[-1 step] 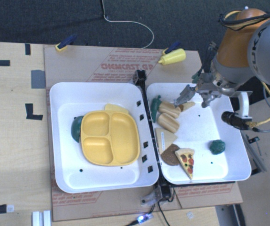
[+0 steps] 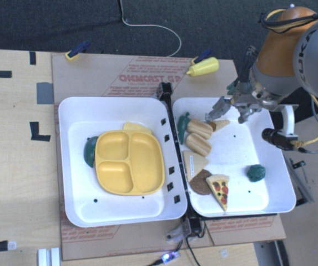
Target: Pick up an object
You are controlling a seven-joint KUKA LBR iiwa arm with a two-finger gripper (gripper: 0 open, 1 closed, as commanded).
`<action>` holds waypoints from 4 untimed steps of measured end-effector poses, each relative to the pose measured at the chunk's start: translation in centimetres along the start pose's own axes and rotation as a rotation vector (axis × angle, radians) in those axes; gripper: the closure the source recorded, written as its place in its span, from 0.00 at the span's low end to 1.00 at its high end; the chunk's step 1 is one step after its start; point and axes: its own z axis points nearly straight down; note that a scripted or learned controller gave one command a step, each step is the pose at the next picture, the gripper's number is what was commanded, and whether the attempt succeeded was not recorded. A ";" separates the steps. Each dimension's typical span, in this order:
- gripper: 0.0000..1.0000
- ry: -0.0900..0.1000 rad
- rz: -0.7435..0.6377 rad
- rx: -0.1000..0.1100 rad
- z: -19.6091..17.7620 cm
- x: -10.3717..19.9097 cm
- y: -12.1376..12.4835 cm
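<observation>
Pizza slice point(image 2: 220, 189), a toy wedge with red dots, lies at the near edge of the right bin point(image 2: 275, 165), well below the pincer point(image 2: 228, 115) in the view and slightly to its left. Touching the slice on its left is a brown round piece point(image 2: 198, 184), and just above that a flat cream piece point(image 2: 194, 163).

Farther from the pincer, down and to the view's right, a green lump point(image 2: 256, 173) sits alone on the white floor of the same bin.

Nearest the pincer are two tan bread rolls point(image 2: 198, 137), stacked side by side just left of and a little below it. A small tan wedge point(image 2: 221, 124) lies right under the pincer's left fingertip, though whether they touch cannot be told. A dark green item point(image 2: 182, 121) rests beyond the rolls against the bin's left wall.

The pincer hangs over the far part of the right bin with its two fingers spread apart and nothing between them; none of the objects is lifted.

Well to the pincer's left, in the left bin point(image 2: 70, 148), a yellow divided plate point(image 2: 130, 163) covers most of a green object point(image 2: 90, 151). A yellow clamp point(image 2: 203, 66) grips the cardboard above and left of the pincer.
</observation>
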 end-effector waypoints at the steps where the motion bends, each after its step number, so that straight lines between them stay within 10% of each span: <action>1: 0.00 0.000 0.000 0.005 6.3 0.6 -0.3; 3: 0.00 -0.001 -0.001 0.001 14.3 1.2 -0.4; 4: 1.00 -0.001 -0.002 0.000 13.2 1.2 -0.3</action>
